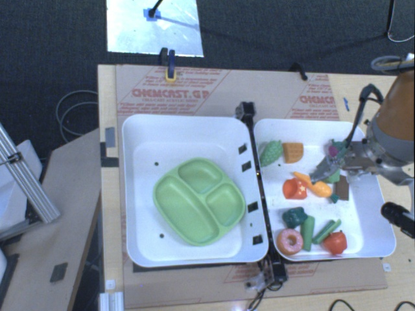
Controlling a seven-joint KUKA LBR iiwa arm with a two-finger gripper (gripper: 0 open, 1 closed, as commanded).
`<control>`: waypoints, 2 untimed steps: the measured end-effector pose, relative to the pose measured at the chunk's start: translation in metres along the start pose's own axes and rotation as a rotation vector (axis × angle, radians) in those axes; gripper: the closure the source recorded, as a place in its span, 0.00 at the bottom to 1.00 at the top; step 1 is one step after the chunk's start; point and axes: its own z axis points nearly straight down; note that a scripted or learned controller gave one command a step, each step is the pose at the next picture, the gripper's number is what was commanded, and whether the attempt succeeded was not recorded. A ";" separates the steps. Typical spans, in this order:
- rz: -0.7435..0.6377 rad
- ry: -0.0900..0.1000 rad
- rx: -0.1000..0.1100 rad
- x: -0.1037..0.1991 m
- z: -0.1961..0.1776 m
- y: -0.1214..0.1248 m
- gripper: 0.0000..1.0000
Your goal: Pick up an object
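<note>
I see the claw low in the right bin, over the toy food, just beside an orange piece and a red pepper. I cannot tell its state. A green divided plate lies in the left bin.

smooth glossy plastic bins, a matt green plastic tray, and printed cardboard beneath.

the tabletop, covered by printed cardboard, bears two white bins side by side: the right bin beneath the gripper, the left bin well away from it.
</note>
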 end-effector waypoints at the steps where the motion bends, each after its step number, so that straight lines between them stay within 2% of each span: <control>1: 0.002 0.001 0.004 -0.002 0.042 0.002 0.00; 2: 0.002 0.001 0.005 -0.002 0.088 -0.005 0.00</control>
